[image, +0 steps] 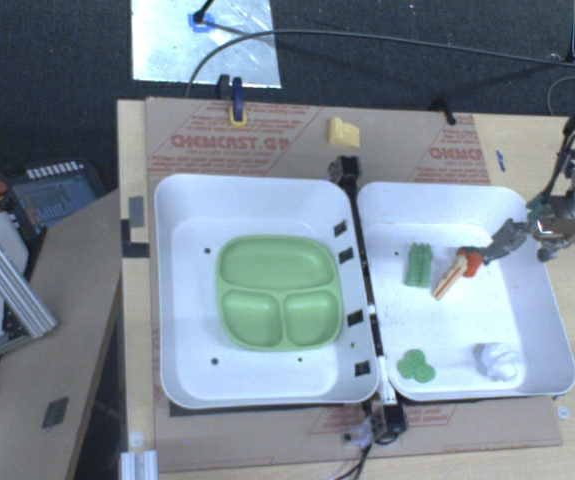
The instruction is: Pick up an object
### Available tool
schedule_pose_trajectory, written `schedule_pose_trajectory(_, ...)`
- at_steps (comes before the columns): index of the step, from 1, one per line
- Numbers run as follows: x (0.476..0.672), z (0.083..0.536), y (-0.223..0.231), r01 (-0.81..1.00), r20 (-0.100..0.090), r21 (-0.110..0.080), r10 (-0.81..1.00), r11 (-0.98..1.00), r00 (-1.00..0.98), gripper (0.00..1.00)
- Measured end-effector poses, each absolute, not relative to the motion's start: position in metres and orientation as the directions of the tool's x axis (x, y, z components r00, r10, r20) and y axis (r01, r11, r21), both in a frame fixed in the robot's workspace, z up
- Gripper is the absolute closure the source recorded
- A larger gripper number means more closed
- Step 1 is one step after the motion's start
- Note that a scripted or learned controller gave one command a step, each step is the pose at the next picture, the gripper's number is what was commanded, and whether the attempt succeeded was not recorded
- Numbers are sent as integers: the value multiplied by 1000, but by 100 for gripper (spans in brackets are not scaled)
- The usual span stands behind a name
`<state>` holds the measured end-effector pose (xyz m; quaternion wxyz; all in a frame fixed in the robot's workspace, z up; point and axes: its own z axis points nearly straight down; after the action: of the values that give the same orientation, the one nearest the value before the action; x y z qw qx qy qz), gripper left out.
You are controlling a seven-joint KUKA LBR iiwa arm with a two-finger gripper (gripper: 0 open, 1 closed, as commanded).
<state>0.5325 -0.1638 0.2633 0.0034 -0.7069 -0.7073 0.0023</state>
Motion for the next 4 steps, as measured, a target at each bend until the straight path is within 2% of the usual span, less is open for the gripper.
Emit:
schedule_pose_trajectory(1,535,269,-164,1000,-1,2,1000,3,-3,0)
schedule_pose_trajectory(3,530,149,-168,1000,1,-3,1000,1,-1,0)
schedule_pose_trajectory(4,530,107,-172,1000,1,-2,1000,0,0,0)
